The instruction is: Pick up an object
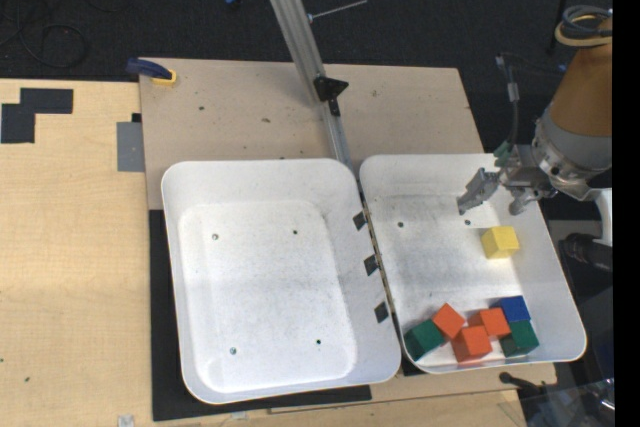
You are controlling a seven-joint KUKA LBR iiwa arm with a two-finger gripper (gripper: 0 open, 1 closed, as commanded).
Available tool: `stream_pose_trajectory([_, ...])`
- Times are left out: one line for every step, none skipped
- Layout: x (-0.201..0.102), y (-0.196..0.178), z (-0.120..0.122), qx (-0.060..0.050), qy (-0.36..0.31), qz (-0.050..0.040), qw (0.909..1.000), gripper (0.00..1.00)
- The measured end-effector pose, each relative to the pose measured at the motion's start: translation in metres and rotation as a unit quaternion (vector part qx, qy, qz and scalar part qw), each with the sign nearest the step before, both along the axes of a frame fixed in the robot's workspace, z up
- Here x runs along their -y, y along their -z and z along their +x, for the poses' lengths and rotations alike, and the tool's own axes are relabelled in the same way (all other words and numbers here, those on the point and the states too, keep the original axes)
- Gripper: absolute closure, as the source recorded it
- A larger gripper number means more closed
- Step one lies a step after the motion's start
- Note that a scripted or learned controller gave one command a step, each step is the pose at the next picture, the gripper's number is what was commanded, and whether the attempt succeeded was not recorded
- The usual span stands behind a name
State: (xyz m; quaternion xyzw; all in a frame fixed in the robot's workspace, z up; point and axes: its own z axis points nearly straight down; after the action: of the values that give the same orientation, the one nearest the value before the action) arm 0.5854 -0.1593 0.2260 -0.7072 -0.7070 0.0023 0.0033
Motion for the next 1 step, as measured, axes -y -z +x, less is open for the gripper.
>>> stream_pose_trajectory([0.0074, 0.0523, -0.0078, -0.001, 0.000, 0.0002, 1.0000, 0.00])
